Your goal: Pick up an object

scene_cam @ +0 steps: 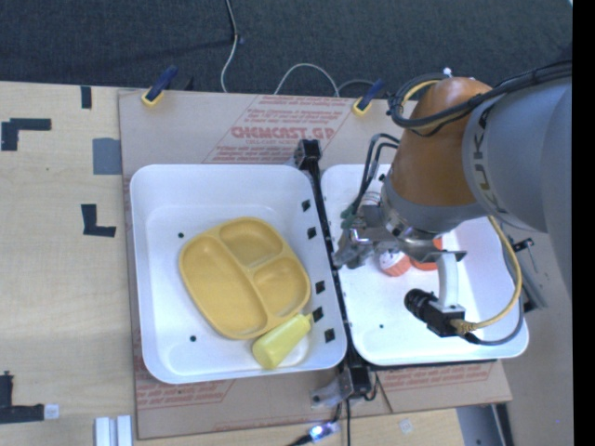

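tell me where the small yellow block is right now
The yellow block lies in the left bin, near its front edge, touching the yellow divided plate.

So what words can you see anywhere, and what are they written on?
"CHEMCAST GP": red print on the brown board under the bins, at its far edge. The first word is clear, the last letters less so.
More red print beside and below it on the same board: too small and blurred to read.
"KU": big grey letters on the arm, cut off by its curve.
Yellow tray and yellow bottle: no writing I can read.
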Controlling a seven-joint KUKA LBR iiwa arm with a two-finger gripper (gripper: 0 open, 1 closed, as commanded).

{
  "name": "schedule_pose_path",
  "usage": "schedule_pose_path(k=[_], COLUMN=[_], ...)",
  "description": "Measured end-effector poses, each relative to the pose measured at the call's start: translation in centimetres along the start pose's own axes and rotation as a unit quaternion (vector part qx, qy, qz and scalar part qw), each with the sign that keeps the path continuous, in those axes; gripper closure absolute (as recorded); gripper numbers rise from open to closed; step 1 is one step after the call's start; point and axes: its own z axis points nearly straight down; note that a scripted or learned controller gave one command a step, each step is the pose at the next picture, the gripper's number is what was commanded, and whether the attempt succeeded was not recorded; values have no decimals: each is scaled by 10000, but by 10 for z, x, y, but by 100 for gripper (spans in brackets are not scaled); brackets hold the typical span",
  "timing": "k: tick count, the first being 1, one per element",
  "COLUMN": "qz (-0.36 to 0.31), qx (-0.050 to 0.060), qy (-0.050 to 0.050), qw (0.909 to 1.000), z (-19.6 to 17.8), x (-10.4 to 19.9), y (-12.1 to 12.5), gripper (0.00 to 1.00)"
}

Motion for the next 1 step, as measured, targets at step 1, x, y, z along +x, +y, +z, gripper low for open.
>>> schedule_pose_path(k=[1], qz=[1], qx=[-5], qy=[-5], qw=[10000], z=[2], x=[50], y=[10], gripper=[100])
